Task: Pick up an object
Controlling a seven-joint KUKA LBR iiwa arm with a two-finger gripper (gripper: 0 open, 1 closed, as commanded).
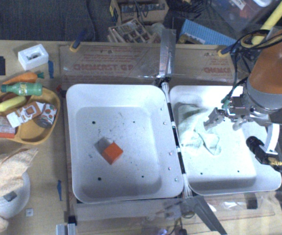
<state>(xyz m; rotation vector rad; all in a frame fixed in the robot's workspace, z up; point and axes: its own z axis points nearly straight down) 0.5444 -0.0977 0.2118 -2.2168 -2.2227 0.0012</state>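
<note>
Orange block (pixel 113 152) alone, left bin (pixel 82 102); crumpled cloth (pixel 196 131) near tool (pixel 225 117).

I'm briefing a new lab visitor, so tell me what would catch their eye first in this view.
The orange block stands out at once, lying alone on the white floor of the left bin. Next comes the grey arm with its orange band, reaching in from the right so that its gripper hangs over the crumpled pale cloth in the right bin. Off to the left, a yellow bowl holds toy food.
</note>
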